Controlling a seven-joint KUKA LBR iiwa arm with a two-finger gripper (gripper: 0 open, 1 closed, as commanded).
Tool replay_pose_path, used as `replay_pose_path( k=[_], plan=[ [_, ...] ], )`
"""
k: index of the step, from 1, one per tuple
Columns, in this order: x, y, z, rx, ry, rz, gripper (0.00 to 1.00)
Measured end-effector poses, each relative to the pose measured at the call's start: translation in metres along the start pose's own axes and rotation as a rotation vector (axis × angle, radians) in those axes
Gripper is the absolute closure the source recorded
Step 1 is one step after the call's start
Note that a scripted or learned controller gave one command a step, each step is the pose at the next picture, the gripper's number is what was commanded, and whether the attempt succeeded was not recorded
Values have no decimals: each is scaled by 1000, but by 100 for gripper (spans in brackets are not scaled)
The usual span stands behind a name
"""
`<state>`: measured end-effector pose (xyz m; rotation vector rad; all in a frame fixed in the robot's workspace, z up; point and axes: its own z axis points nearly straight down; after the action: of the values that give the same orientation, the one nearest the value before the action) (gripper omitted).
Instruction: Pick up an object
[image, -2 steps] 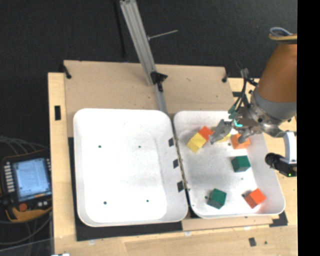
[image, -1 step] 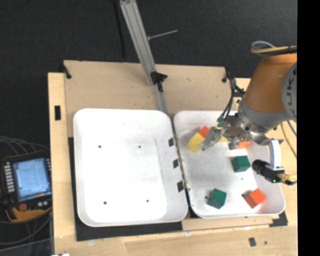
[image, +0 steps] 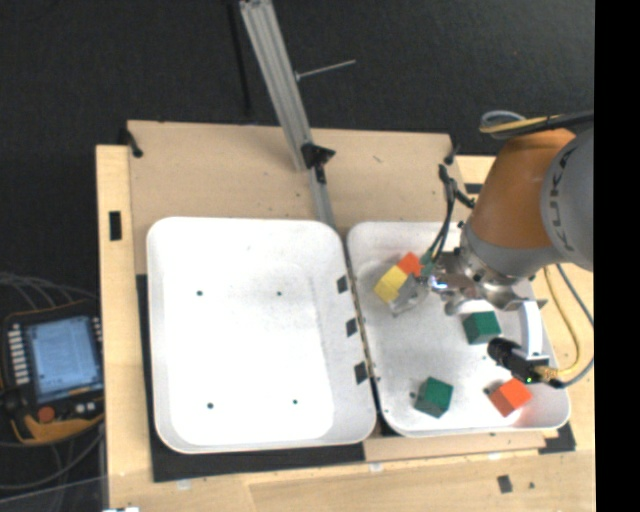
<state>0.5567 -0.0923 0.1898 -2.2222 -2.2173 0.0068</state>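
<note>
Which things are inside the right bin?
Right bin holds a yellow block, two orange blocks, two green blocks. The arm covers its far right corner.

Robotics lab. A plywood bench bears two white bins. A teach pendant lies beside it on dark carpet.

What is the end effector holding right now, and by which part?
Cannot be told. The end effector sits against the yellow block and orange block in the right bin, but no grip is visible.

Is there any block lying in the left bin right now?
No. The blocks, such as the yellow block and a green block, all lie in the right bin.
</note>
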Motion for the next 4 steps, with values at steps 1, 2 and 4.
replay_pose_path(
  k=[1, 2, 4],
  plan=[
    [4, -2, 62, 1, 0, 0, 0],
    [4, 1, 48, -10, 3, 5, 100],
    [2, 7, -42, -12, 1, -5, 100]
  ],
)
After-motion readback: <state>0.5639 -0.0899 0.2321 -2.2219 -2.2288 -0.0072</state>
